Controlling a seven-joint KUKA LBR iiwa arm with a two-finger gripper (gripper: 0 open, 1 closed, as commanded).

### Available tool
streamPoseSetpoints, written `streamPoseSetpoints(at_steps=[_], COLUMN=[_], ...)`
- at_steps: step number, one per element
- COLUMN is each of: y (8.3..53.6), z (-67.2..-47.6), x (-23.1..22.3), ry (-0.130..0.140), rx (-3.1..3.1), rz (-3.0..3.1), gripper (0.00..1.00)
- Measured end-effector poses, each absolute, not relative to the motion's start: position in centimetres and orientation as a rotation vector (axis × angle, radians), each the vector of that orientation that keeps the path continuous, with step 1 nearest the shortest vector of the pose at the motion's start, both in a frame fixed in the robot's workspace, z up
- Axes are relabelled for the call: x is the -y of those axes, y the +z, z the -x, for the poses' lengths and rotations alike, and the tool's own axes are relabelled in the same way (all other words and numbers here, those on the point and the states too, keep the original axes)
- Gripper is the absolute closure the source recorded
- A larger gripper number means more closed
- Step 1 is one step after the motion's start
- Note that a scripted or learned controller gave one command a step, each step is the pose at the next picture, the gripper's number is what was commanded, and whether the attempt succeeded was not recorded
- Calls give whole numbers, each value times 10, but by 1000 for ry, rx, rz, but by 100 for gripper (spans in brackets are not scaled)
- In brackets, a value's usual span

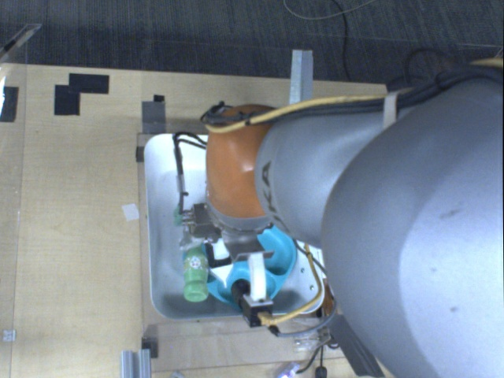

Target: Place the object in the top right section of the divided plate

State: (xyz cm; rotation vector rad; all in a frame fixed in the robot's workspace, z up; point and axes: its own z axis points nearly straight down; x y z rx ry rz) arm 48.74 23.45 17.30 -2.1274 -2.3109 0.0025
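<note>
The gripper (228,268) hangs low inside the white bin (161,211), over the near edge of a blue plate (276,262), and I cannot tell from here how it is set. A green bottle (194,278) stands just beside it on the bin floor, left of the plate. Above, the orange band (232,172) and the grey arm (394,227) cover the bin's right part.

No readable text, labels or numbers on anything in view.

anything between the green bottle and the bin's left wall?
No. In the camera view the green bottle lies in the white bin, left of the blue divided plate; bare bin floor runs to the left wall.
</note>
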Motion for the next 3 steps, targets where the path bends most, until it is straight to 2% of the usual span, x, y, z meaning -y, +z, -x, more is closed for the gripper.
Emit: streamPoseSetpoints(at_steps=[1, 2, 3], y=[114, 137, 104], z=[-498, -487, -498], x=[-231, -235, -234], ry=[-61, 1, -49], rx=[1664, 1224, 710], rz=[2669, 2894, 3054], gripper=[100, 100, 100])
